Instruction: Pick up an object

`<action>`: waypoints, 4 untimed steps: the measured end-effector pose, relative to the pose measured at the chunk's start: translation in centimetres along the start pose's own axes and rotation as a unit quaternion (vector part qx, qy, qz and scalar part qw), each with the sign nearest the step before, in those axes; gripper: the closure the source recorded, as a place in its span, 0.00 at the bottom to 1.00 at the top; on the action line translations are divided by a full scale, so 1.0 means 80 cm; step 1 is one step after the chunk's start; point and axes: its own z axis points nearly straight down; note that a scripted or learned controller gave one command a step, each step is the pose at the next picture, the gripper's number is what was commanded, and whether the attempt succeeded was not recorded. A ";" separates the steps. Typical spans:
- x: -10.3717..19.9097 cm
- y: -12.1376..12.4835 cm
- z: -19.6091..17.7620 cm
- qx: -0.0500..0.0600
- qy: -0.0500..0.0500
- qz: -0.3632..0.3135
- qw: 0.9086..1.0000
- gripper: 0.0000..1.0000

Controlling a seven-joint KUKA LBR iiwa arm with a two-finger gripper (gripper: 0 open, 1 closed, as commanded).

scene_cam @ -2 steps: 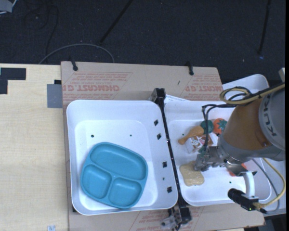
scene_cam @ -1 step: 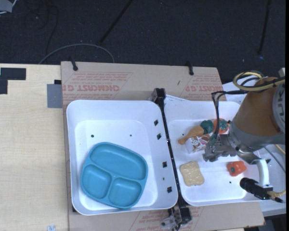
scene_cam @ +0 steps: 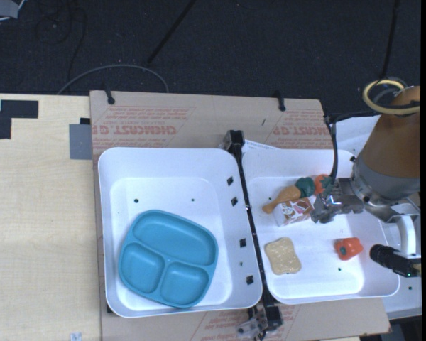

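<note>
One arm – jaws low in right bin | beside snack packet | spread or pinched – cannot tell

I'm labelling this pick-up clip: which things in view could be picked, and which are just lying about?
Job in hand:
pincer
packet
cracker
orange toy
drumstick
green toy
right bin

Lying about:
blue plate
left bin
cardboard
cables
</note>
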 end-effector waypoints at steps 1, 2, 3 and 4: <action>-0.001 0.000 -0.037 0.001 0.000 0.000 1.000 1.00; 0.053 0.009 -0.023 0.002 0.001 0.000 1.000 1.00; 0.110 0.019 -0.007 0.003 0.000 0.001 1.000 1.00; 0.176 0.030 0.005 0.002 0.000 0.000 1.000 1.00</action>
